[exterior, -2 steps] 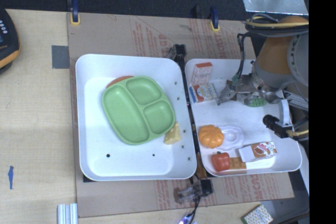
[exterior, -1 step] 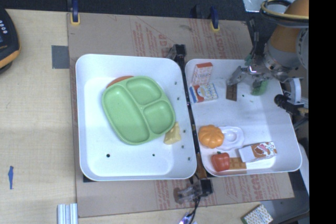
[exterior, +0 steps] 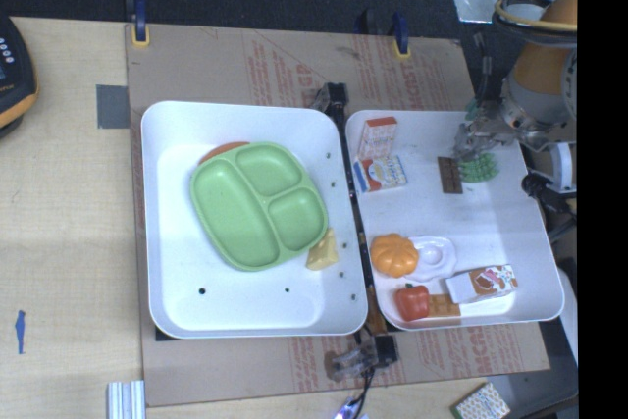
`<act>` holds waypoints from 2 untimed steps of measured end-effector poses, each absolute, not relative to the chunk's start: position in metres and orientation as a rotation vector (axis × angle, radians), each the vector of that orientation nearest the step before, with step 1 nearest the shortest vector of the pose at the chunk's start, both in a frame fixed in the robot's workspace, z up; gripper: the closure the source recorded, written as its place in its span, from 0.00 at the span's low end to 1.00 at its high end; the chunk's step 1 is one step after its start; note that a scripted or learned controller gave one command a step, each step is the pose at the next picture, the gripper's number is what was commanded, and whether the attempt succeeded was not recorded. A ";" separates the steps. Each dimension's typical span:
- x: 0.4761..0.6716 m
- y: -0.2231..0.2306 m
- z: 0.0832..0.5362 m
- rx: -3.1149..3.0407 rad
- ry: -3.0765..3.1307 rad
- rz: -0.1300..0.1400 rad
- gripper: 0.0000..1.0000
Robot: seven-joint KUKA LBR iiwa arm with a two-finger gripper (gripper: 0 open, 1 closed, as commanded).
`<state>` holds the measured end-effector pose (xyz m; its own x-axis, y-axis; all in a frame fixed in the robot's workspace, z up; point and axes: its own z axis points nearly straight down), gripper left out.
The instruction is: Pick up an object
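Seen from above, two white bins sit side by side on the bench. The gripper (exterior: pixel 478 140) hangs low at the right bin's (exterior: pixel 510 211) far right corner, over a small green object (exterior: pixel 481 169); whether its fingers are apart or closed cannot be told. The left bin (exterior: pixel 177 299) holds a green divided plate (exterior: pixel 258 204).

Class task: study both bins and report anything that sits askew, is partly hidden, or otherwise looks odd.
In the left bin, the green divided plate lies skewed to the walls, covering an orange-red item that peeks out at its upper edge, and a pale yellow piece is wedged against its lower right corner. Nothing looks spilled or broken.
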<state>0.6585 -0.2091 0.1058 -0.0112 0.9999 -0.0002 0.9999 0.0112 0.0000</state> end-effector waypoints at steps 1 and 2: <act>0.651 -0.211 0.098 2.218 2.228 -0.005 1.00; 0.640 -0.213 0.153 2.218 2.220 0.001 1.00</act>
